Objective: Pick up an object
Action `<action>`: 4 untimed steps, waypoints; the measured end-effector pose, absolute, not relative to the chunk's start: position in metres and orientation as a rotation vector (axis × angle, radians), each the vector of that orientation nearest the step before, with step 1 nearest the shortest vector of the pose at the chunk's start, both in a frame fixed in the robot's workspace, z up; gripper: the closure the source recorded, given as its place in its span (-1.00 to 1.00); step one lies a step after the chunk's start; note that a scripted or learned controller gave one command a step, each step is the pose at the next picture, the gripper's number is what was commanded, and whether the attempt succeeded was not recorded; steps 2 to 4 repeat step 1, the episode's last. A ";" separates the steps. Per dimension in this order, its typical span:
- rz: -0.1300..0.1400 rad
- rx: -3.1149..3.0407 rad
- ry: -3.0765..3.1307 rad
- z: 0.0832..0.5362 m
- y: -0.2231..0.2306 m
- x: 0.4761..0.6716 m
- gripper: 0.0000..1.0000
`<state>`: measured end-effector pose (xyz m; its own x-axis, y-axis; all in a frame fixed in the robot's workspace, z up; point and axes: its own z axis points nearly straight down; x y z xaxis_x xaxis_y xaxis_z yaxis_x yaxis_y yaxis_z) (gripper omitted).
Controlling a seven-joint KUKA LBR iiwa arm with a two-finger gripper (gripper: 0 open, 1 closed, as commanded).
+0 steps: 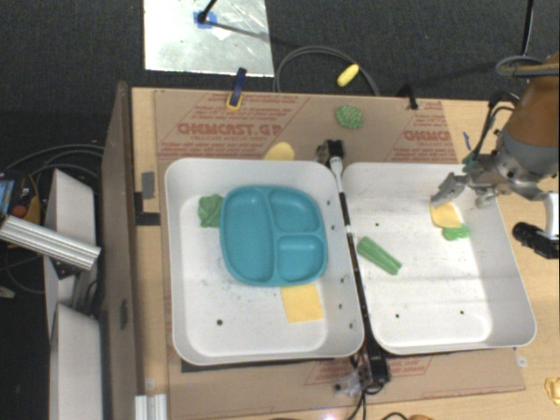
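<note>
The gripper (pixel 462 191) hangs over the right bin (pixel 437 322) with its fingers spread apart and clamped on nothing, a yellow piece (pixel 445 215) lying just below its tips beside a small green piece (pixel 456 233).

**Colours on the bench**

Two white bins (pixel 262 344) are sitting on brown cardboard (pixel 219 121) with red letters. A blue tray (pixel 271 234) is lying by a green scrap (pixel 210 210) and a yellow square (pixel 303 304). A green stick (pixel 378 255) and a yellow piece (pixel 445 215) are showing in the other bin (pixel 437 322). A grey gripper (pixel 468 186) is hanging under an orange band (pixel 534 116).
</note>
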<state>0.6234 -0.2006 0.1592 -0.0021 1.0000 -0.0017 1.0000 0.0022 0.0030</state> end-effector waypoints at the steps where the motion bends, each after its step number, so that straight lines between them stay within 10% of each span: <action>1: 0.001 2.212 2.225 0.082 -0.206 0.654 -1.00; 4: 0.001 2.212 2.225 0.082 -0.206 0.654 -1.00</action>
